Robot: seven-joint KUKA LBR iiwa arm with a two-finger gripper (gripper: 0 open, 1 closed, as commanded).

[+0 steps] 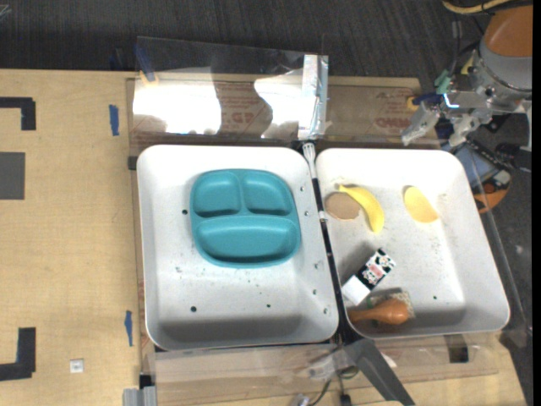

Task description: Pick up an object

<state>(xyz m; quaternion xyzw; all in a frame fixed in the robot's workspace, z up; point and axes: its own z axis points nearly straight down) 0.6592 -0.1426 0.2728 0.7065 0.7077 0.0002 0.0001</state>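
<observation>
The right bin (473, 252) holds several objects. A yellow banana (365, 205) lies at its far left, against a tan round piece (342, 206). A small yellow lemon-like piece (420, 204) sits further right. A black-and-white carton (370, 276) lies near the front left, with an orange carrot-like item (382, 311) just below it. My gripper (439, 130) hangs over the bin's far right rim, high above the objects. Its fingers are spread open with nothing between them.
In the left bin (161, 252) sits a teal divided plate (245, 216). A clear plastic sheet (228, 100) stands behind the bins. Cables and dark fittings crowd the far right beside the arm (511, 36).
</observation>
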